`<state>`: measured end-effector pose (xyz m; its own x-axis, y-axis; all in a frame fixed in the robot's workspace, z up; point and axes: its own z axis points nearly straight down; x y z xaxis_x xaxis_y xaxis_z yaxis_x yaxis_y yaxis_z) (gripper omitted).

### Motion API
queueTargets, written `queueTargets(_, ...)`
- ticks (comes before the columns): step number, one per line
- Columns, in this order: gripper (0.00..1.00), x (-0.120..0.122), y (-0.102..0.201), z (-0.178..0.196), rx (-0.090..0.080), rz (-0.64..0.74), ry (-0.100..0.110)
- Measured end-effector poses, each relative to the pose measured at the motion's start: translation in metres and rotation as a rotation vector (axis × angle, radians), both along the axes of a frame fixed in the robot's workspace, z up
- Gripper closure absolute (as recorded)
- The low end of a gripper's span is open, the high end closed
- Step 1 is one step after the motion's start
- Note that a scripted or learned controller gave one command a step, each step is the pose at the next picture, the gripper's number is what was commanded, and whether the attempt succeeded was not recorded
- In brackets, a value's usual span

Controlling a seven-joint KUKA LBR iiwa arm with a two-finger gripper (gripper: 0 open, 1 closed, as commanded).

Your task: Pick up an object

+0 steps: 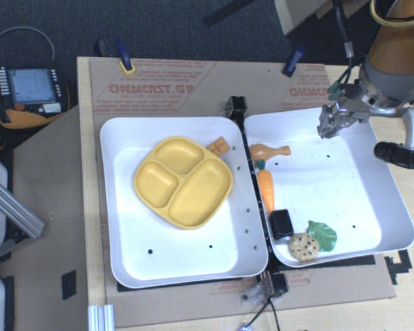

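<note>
My gripper point(328, 128) hangs over the far part of the right bin point(359, 192), above bare white floor, with no object under it. To its left lies a tan drumstick point(269, 152). An orange carrot point(265, 189) lies along the bin's left wall. Further toward the near corner sit a black block point(281, 223), a speckled cookie point(303, 247) and a green leafy piece point(323, 234). All of these are well apart from the gripper.
The left bin point(131, 247) holds a yellow divided plate point(184, 182), with a small brown waffle piece point(218, 145) at its far right edge. A black clamp point(235, 106) sits where the two bins meet at the back.
</note>
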<state>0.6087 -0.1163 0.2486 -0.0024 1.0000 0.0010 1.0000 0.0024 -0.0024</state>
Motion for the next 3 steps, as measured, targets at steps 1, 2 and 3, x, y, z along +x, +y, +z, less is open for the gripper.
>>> queueTargets(1, 1.0, -0.023, 0.046, -0.014, 0.001, 0.001, 0.002)
queueTargets(2, 1.0, -0.049, 0.09, -0.01, 0.001, 0.001, 0.001)
queueTargets(3, 1.0, -0.061, 0.137, -0.006, 0.001, 0.002, 0.001)
